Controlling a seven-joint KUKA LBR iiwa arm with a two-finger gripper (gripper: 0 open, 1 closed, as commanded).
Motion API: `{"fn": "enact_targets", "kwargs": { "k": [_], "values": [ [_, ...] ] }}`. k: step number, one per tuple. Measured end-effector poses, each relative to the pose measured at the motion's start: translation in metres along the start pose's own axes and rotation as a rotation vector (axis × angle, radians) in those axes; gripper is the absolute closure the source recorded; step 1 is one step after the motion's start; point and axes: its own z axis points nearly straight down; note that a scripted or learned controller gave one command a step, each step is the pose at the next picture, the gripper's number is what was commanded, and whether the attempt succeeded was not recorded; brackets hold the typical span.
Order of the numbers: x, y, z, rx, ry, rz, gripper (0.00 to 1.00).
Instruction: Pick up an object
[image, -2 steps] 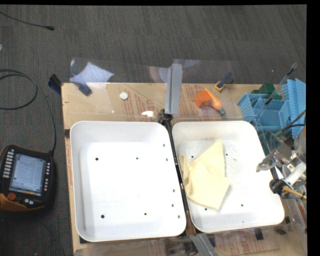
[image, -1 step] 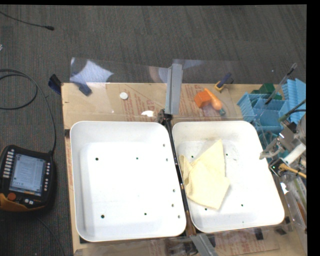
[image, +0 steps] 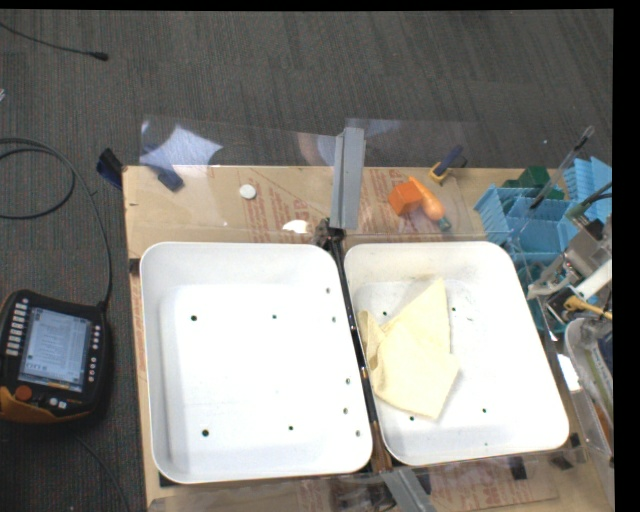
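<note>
We see two shallow white bins side by side on the table (image: 200, 205), which looks like a brown board. The left bin (image: 160, 300) takes up the lower left-centre of the frame. The right bin (image: 510, 300) sits lower right-centre and holds a pale yellow cloth (image: 415, 350), folded and rumpled, lying flat on the bin's floor towards its left wall, near the seam between the bins.

At the right edge of the frame, metal and cable parts of the arm (image: 585, 285) hang just beside the right bin's right rim; we cannot tell how the tool stands, nor pick it out clearly from that cluster. Behind it, upper right, stands a blue plastic rack (image: 525, 215).

Along the upper strip of the table lie an orange-handled clamp (image: 415, 198), a small white disc (image: 247, 191) and a grey upright post (image: 347, 180) at the seam. A clear sheet (image: 250, 145) rises at the table's upper edge.

On the grey carpet (image: 300, 70) at lower left rests a teach pendant (image: 50, 355) with a lit screen; its writing is too small to read. A black cable (image: 75, 185) loops above it.
</note>
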Motion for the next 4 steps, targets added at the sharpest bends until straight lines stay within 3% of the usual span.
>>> {"fn": "enact_targets", "kwargs": {
  "k": [4],
  "values": [
    [0.021, 0.012, -0.103, -0.001, 0.000, 0.037, 0.00]
  ]
}}
